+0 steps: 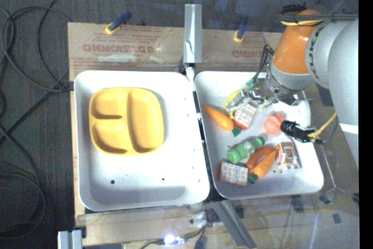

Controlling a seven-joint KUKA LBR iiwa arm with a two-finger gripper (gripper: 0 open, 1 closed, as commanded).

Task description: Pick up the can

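Observation:
A red-and-white can (245,116) lies tilted in the upper middle of the right bin (309,181). My gripper (254,94) hangs directly over its upper end, at the bin's back, below the arm's orange band (293,48). The gripper's dark body hides the finger ends, so contact with the can is unclear. A second red-and-white printed item (233,173), possibly another can, lies at the bin's front.
Around the can lie an orange carrot (218,118), a pink ball (273,123), a green bottle (245,150), a second carrot (265,161) and a small carton (288,157). The left bin (105,183) holds a yellow divided tray (126,119).

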